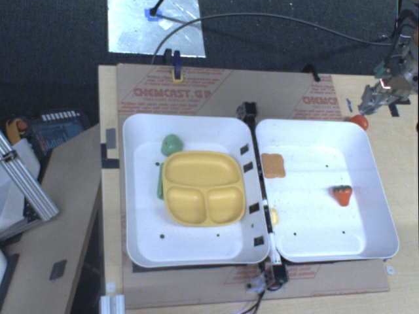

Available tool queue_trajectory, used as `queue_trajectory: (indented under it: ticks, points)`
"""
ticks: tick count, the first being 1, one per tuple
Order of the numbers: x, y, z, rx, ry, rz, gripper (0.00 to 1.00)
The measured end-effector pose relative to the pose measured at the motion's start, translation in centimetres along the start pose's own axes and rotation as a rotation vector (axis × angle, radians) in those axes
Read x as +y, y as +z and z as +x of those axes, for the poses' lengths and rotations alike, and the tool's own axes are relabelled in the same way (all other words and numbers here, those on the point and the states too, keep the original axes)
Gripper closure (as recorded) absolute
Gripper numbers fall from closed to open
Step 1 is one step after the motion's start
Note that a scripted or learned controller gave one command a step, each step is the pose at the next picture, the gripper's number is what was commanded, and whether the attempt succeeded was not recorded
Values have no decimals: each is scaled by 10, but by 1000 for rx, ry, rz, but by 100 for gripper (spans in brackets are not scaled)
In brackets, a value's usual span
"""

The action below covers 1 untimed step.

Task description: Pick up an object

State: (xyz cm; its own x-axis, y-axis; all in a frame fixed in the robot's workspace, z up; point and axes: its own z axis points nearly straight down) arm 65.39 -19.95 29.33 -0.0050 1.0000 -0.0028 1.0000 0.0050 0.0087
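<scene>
The right bin point(366, 241) holds a small red and orange strawberry-like toy point(342, 194) near its right side. A flat tan slice like toast point(273, 165) lies by its left wall, and a small yellow piece point(273, 216) rests against the divider. A round red object point(359, 121) sits at the bin's far right corner, on or just past the rim. My gripper point(378, 99) hangs above the bench beyond that corner, up and to the right of the red object, with nothing visibly in it.
The left bin point(141, 241) carries a yellow three-compartment plate point(203, 187) with a green object point(171, 145) partly under its far left edge. Black clips line the divider point(252, 175) between the bins. A cable runs across the back of the bench.
</scene>
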Motion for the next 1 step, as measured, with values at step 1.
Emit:
queue_trajectory:
  ticks: [1]
  points:
    - [-21,17,41,4,-2,9,100]
